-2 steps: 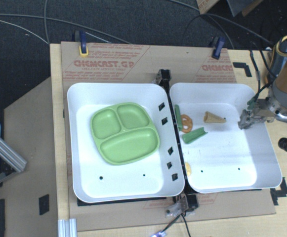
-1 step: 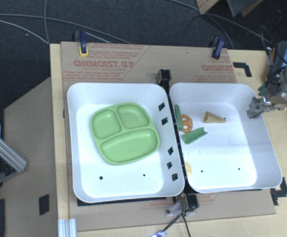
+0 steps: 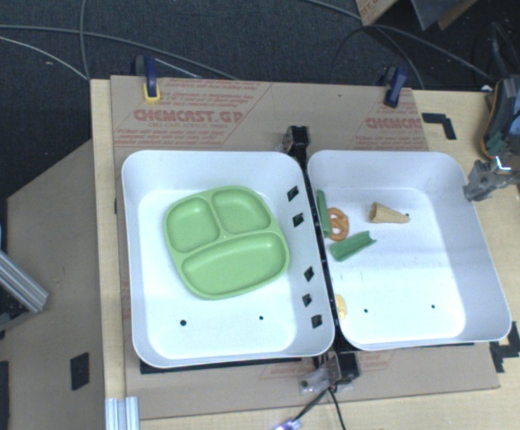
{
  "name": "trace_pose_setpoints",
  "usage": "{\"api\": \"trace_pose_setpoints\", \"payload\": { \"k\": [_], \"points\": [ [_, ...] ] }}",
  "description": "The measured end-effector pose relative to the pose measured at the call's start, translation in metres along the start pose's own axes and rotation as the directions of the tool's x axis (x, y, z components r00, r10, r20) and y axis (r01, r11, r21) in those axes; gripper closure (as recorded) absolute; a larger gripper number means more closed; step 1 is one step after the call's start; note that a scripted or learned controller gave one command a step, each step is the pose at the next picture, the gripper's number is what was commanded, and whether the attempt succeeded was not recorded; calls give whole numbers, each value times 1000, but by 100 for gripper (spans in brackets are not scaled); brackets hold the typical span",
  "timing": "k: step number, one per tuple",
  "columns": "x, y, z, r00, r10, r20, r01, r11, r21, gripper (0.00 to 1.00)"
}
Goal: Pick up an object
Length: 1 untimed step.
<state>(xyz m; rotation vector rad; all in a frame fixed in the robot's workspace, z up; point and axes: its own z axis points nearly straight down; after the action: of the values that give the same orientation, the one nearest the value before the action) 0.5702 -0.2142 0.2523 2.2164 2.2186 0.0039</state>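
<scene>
- At the far left, off the bench, a slanted metal rail (image 3: 4, 267) over dark carpet.
- Across the back of the bench, a cardboard sheet (image 3: 197, 115) with red lettering, held by a blue-and-yellow clamp (image 3: 151, 79) on the left and a blue clamp (image 3: 394, 85) on the right.
- In the left bin (image 3: 148, 330), a green divided plate (image 3: 226, 241) lying flat, two small compartments at the back and one large at the front, set slightly left of the bin's middle and turned a little askew.
- Along the seam between the bins, a row of small black tabs (image 3: 302, 245) on the left bin's right wall.
- In the right bin (image 3: 474, 276), close to its left wall, a thin green strip (image 3: 321, 211) lying lengthwise beside a pretzel (image 3: 337, 223), the two just beside each other.
- Just in front of the pretzel, a green pea pod (image 3: 350, 245) lying at a slant, near but apparently not touching it.
- Farther right, toward the bin's back, a tan cone-shaped piece (image 3: 388, 213) lying on its side, apart from the others.
- Near the front left corner of the right bin, a small yellow bit (image 3: 341, 307) by the wall.
- At the right edge, the gripper (image 3: 487, 181) sitting over the right bin's back right rim, well apart from every object; nothing seen between its fingers, and cannot tell whether spread or closed.
</scene>
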Motion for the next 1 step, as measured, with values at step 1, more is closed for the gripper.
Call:
{"api": "trace_pose_setpoints", "payload": {
  "k": [1],
  "points": [
    [62, 3, -3, 1000, -5, -5, 5, 1000, 6, 100]
  ]
}}
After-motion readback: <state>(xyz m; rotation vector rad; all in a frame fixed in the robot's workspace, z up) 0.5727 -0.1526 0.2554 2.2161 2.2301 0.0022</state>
